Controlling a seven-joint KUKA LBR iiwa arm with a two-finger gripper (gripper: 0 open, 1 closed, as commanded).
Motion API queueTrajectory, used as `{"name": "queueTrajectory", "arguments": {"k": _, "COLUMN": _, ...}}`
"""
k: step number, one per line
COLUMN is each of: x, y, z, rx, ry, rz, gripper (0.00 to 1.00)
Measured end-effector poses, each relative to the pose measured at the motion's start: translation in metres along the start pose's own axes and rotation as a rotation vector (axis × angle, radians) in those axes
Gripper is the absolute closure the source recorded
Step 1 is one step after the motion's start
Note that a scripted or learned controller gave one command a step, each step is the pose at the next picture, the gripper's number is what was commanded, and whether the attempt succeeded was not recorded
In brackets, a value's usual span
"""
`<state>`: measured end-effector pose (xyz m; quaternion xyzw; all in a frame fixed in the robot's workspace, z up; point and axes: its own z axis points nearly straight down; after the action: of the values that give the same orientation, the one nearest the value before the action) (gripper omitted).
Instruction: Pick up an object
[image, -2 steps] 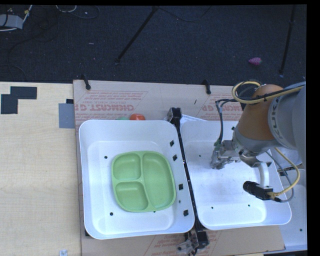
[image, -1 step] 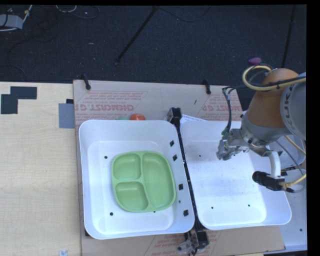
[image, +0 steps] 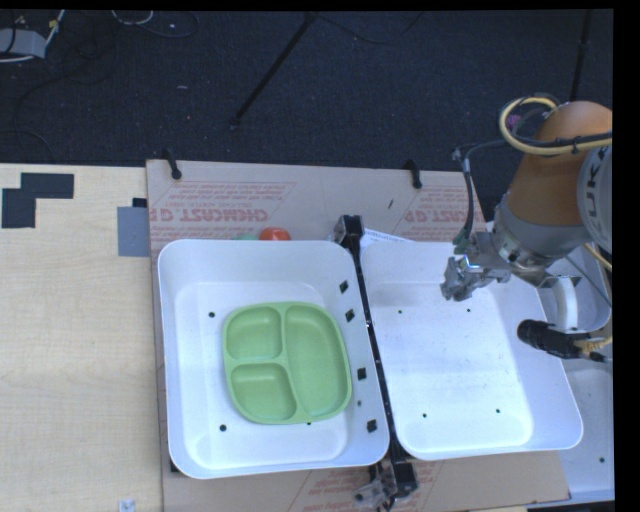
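Note:
A light green divided plate (image: 286, 362) with three compartments lies flat in the left bin (image: 190, 350), a little right of its middle. My gripper (image: 458, 281) hangs over the upper part of the right bin (image: 480, 400), well to the right of the plate and apart from it. I see nothing between its fingers. Behind the left bin's far rim, a small red-orange object (image: 274, 235) and a bit of green (image: 243, 237) peek out on the cardboard.
A black divider with clips (image: 365, 340) runs between the two bins. Brown cardboard (image: 250, 205) lies under and behind the bins. A pale wooden bench surface (image: 70, 340) stretches to the left. The arm's orange band (image: 565, 160) stands at the right.

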<state>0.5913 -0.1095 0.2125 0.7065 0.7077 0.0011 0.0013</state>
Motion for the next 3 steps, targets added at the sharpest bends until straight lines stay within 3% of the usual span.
{"name": "queueTrajectory", "arguments": {"k": 1, "x": 0.0, "y": 0.002, "z": -0.064, "rx": -0.001, "ry": -0.001, "rz": 0.001, "gripper": 1.0}}
{"name": "queueTrajectory", "arguments": {"k": 2, "x": -0.002, "y": 0.002, "z": -0.083, "rx": 0.004, "ry": 0.0, "rz": 0.001, "gripper": 1.0}}
{"name": "queueTrajectory", "arguments": {"k": 3, "x": 0.04, "y": -0.005, "z": -0.06, "rx": 0.008, "ry": 0.002, "rz": -0.001, "gripper": 1.0}}
